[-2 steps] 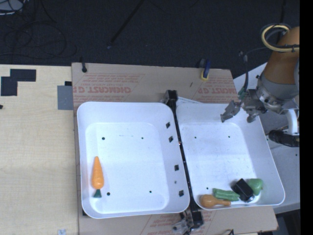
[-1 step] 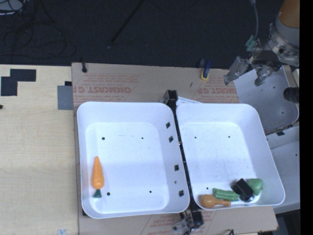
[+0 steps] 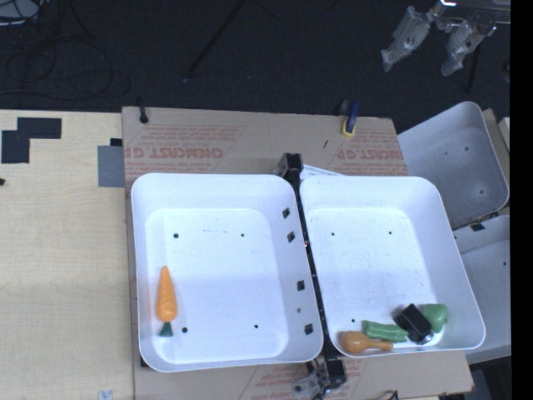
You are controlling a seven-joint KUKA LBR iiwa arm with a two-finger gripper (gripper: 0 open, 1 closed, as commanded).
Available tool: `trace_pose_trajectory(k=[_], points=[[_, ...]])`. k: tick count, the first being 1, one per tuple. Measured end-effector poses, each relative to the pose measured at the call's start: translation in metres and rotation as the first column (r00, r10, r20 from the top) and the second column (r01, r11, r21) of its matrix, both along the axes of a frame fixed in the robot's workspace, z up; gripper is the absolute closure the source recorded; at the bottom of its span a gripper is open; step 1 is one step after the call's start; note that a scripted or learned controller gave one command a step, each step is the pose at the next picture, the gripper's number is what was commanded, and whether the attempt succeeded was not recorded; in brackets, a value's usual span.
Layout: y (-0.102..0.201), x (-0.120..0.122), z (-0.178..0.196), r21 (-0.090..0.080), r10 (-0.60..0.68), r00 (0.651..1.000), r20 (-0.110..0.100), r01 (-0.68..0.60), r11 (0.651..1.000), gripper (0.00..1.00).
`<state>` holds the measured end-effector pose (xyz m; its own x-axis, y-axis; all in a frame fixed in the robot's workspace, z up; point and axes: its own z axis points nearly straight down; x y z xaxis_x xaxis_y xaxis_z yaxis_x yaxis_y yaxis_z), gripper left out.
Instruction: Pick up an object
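My gripper (image 3: 430, 43) hangs high at the top right of the camera view, far above and behind the bins, with its two fingers spread open and nothing between them. An orange toy carrot (image 3: 166, 297) with a green stub lies near the front left corner of the left bin (image 3: 212, 192). In the right bin (image 3: 433, 198), along its front right edge, lie an orange pear-shaped toy (image 3: 364, 342), a green pod-like toy (image 3: 385, 332), a black block (image 3: 413, 322) and a light green toy (image 3: 435, 314), close together.
The bins stand side by side on a cardboard sheet (image 3: 250, 144) over a wooden bench (image 3: 58, 248). A black clip strip (image 3: 300, 257) joins them. A grey metal plate (image 3: 462, 157) lies at the right. A blue-and-yellow clamp (image 3: 350, 119) sits at the cardboard's back edge.
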<state>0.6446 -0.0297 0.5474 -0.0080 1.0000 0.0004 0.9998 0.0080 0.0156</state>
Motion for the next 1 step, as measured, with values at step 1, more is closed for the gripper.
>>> trace_pose_trajectory(k=[1], points=[[-0.0685, -0.0312, -0.0101, -0.001, -0.013, 1.000, -0.021, 0.013, 1.000, 0.00]])
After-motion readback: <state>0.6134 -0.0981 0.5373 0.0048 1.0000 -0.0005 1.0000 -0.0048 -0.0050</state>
